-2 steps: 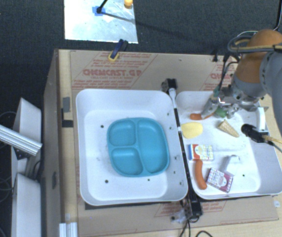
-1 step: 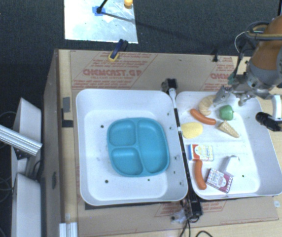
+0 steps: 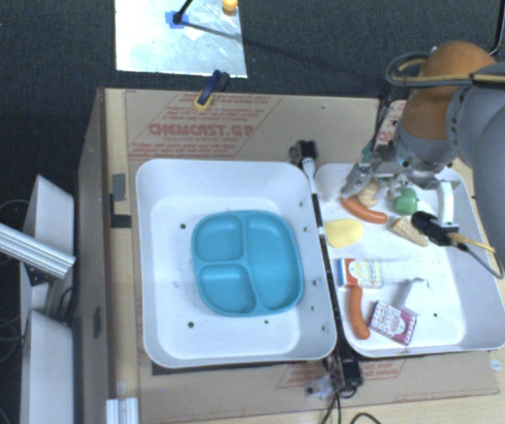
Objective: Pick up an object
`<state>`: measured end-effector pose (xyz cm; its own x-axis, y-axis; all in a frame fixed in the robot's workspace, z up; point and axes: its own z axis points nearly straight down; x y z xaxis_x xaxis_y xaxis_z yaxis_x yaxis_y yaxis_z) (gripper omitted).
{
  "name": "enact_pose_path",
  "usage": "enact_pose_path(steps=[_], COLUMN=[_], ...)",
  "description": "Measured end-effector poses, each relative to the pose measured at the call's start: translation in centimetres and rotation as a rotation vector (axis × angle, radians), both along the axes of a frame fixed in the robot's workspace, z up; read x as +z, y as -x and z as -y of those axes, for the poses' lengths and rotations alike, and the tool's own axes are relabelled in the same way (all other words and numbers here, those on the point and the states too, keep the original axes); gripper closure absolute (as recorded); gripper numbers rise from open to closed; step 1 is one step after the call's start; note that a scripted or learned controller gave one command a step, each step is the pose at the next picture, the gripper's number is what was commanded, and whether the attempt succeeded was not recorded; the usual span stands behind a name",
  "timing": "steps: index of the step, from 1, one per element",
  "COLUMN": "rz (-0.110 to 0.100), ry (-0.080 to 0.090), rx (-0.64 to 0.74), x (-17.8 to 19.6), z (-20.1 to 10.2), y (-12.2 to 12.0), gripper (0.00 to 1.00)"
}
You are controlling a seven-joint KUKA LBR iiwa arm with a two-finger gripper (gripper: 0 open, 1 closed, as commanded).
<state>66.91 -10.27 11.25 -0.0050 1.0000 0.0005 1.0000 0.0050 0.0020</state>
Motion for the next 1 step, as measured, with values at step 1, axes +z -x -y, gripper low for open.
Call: enact_pose_path(steps=[1], rz=[0.002], ry=[0.001], rx=[0.002], x=[1.14], z=[0.06], y=[-0.09], gripper=[1.00])
